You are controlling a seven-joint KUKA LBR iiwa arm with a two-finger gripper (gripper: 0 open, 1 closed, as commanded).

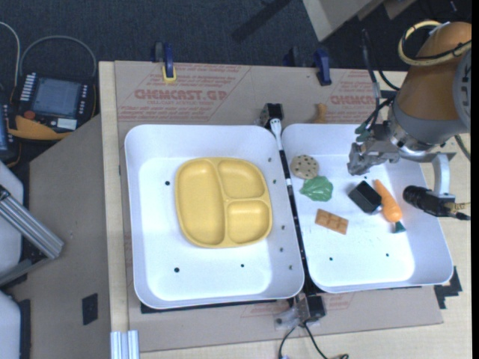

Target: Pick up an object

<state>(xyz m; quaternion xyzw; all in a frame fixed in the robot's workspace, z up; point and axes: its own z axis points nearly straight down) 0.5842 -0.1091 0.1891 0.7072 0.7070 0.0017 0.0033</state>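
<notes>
Four small things lie in my right bin (419, 271): a black block (365, 197), a carrot (388, 201) touching its right side, a green piece (317, 188) to its left, a wafer (331, 221) below-left. My gripper (364, 161) hangs just above the block; I cannot tell how its fingers stand.

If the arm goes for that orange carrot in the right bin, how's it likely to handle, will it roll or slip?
The carrot is long, tapered and rounded, so a sideways nudge would probably roll it in a curve. Its surface looks smooth and plastic-like, so it may slip unless pinched across the thicker part. It lies right beside the black block, which could crowd a grasp from that side.
</notes>
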